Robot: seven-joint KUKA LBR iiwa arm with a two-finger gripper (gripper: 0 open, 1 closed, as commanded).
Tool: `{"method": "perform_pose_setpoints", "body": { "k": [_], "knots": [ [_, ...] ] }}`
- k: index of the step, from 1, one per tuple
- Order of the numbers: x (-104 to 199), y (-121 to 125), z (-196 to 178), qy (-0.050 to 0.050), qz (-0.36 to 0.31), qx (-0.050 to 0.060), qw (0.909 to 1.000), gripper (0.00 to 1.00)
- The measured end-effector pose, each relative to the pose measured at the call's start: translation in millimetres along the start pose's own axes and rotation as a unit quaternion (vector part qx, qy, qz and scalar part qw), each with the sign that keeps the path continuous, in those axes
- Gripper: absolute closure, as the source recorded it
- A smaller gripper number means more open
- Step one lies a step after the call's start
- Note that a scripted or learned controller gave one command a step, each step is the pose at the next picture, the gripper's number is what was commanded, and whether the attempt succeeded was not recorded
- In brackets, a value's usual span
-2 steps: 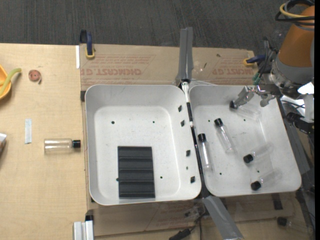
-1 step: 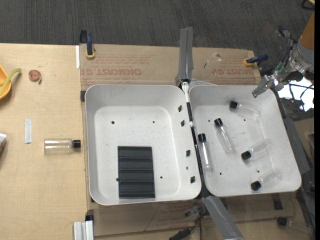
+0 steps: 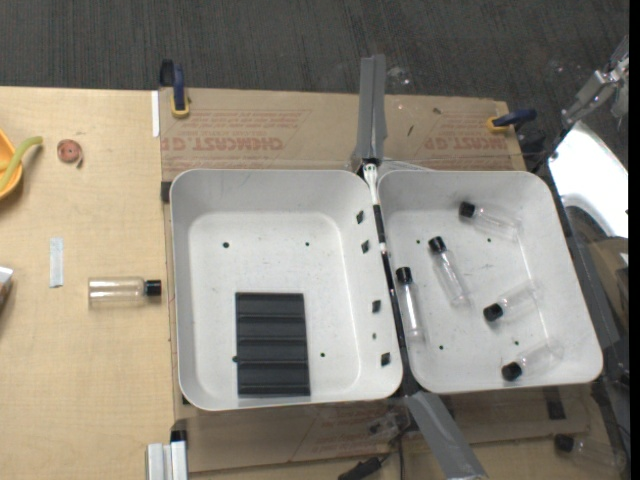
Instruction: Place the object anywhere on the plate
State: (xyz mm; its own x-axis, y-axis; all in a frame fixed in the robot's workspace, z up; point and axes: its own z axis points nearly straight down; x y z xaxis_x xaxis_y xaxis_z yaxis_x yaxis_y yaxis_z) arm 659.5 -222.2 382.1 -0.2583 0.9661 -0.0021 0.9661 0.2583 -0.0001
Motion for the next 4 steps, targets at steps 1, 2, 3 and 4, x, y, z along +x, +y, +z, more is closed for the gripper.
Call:
{"method": "perform_pose_setpoints", "body": {
  "k": [1, 2, 3, 4],
  "knots": [
    [14.0, -53.6, -59.2, 0.000, 0.072, 0.000, 0.9974, 0.00],
    [58.3, 15.6, -57.8, 0.000, 0.239, 0.002, 0.9709, 0.00],
    [15.2, -31.8, -58.3, 0.000, 0.313, 0.002, 0.9499, 0.00],
    [49.6, 13.3, -57.2, 0.000, 0.392, 0.002, 0.9198, 0.00]
  ]
}}
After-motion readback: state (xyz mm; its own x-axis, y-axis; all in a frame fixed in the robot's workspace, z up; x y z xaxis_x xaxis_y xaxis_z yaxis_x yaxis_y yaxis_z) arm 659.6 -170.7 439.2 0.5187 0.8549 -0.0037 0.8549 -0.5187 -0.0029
